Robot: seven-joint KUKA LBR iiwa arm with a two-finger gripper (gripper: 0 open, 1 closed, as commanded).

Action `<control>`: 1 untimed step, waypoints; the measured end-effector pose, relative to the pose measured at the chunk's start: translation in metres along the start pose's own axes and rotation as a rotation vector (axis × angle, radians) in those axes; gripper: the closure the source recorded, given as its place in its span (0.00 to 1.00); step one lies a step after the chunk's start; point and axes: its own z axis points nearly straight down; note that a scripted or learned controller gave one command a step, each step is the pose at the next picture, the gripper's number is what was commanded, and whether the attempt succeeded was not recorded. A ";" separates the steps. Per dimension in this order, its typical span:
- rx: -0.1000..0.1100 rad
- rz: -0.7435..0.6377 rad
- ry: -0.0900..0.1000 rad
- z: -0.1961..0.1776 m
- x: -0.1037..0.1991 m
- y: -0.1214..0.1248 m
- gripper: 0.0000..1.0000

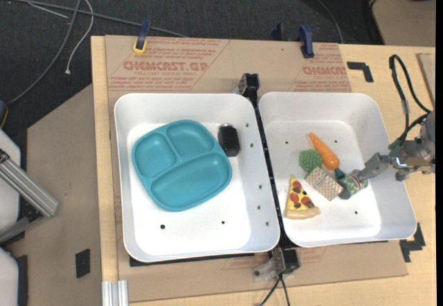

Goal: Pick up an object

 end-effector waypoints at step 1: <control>0.005 -0.001 0.003 0.050 0.007 0.007 0.00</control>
